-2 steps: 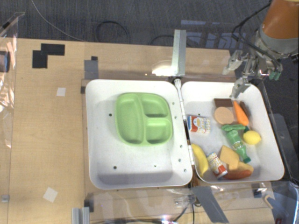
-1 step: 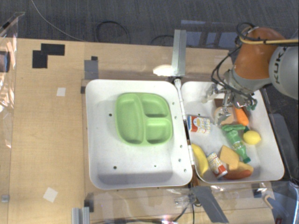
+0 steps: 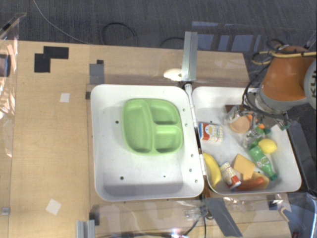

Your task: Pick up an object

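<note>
**End effector low over the toy food in the right bin**

The end effector [image 3: 257, 125] hangs in the right bin [image 3: 218, 100], just beside a peach-coloured round piece [image 3: 239, 125]; whether it is spread or pinching anything I cannot tell. Near it lie a lemon [image 3: 267, 146], a green bottle [image 3: 262, 161] and a cheese wedge [image 3: 243, 165]. These look like light, stiff, smooth plastic toys, likely slippery; the round piece is best taken across its middle.

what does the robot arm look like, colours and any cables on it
The arm is a rounded, smooth-shelled body, mostly pale grey, with a wide orange band wrapped around it above the wrist. Thin black cables loop along its upper side and near the wrist. Below the band sits a darker grey metal wrist section carrying the gripper, small and dark, with details too fine to make out.
</note>
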You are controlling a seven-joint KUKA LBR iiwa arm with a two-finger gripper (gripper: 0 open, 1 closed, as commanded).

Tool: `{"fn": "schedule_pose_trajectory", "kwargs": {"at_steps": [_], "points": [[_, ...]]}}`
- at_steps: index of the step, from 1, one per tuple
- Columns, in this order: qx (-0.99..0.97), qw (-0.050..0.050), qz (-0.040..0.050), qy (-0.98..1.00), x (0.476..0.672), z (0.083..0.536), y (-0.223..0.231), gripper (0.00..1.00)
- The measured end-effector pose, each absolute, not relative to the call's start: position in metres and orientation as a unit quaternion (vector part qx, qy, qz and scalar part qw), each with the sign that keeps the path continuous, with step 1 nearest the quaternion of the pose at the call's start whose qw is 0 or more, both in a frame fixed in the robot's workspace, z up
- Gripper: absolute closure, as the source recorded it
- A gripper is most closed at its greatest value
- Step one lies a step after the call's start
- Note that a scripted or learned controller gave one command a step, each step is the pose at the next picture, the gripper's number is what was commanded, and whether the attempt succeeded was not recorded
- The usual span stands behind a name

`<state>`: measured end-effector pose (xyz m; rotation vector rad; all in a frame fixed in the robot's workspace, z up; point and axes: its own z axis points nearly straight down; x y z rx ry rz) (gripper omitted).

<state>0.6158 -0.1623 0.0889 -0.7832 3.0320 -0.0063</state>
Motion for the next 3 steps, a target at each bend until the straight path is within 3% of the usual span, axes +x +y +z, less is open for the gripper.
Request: {"fn": "schedule_pose_trajectory", "kwargs": {"at_steps": [1,2,3], "points": [[-0.378,0.005,-0.0038,0.926,0.569,0.09,-0.208,0.0],[-0.355,0.007,-0.0028,0.935,0.578,0.09,-0.159,0.0],[-0.294,0.005,-0.0022,0.956,0.672,0.09,-0.201,0.0]]}}
